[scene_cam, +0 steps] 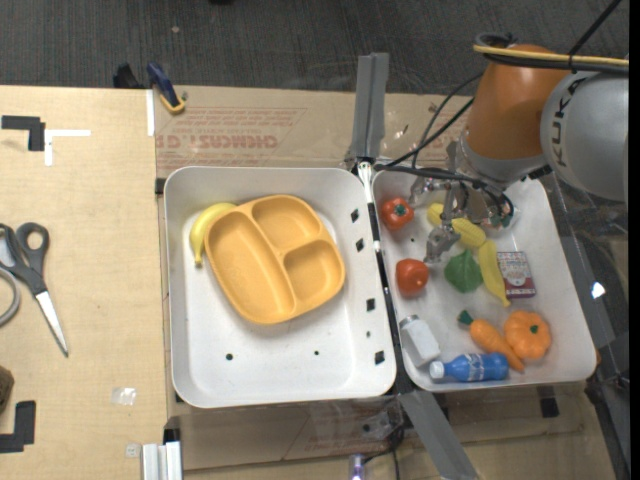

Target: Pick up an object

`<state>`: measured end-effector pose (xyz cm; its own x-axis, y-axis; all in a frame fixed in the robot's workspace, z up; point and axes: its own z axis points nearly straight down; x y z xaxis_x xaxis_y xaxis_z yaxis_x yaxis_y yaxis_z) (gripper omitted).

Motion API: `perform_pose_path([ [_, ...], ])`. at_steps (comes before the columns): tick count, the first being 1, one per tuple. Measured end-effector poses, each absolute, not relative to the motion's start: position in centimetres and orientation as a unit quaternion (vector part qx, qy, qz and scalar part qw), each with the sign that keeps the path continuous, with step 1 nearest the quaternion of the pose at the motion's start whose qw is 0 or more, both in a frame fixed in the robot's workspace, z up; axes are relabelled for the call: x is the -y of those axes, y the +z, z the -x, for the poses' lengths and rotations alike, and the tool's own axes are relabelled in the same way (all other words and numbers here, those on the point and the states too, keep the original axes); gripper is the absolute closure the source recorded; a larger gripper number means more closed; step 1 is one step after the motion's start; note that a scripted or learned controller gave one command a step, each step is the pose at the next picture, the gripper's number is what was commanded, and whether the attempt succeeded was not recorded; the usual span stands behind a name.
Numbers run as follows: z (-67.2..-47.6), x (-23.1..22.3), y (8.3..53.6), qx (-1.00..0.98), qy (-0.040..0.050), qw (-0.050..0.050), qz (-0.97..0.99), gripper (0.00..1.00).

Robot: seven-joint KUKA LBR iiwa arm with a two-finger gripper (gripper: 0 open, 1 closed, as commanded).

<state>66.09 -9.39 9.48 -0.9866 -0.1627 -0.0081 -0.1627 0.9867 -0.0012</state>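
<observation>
gripper over right bin | yellow toy touching it

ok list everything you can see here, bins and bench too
left bin: 1, white, bench centre
right bin: 1, white, beside it
divided plate: 1, orange-yellow, left bin
banana: 1, yellow, under plate's left edge
tomatoes: 2, red, right bin left side
green vegetable: 1, right bin middle
yellow pieces: 2, right bin middle
small box: 1, red-white, right bin
carrot: 1, orange, front
pumpkin: 1, orange, front right
bottle: 1, blue, front
white container: 1, front left
scissors: 1, grey, bench left
arm: 1, grey-orange, over right bin
</observation>
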Motion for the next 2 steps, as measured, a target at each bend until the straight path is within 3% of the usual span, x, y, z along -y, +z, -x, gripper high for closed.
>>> perform_pose_path([
  [1,-65.2,12.6,9.5,-0.997,-0.0007,0.003,0.073,0.00],
  [2,-58.0,15.7,9.3,-0.998,-0.0002,0.002,0.057,0.00],
])
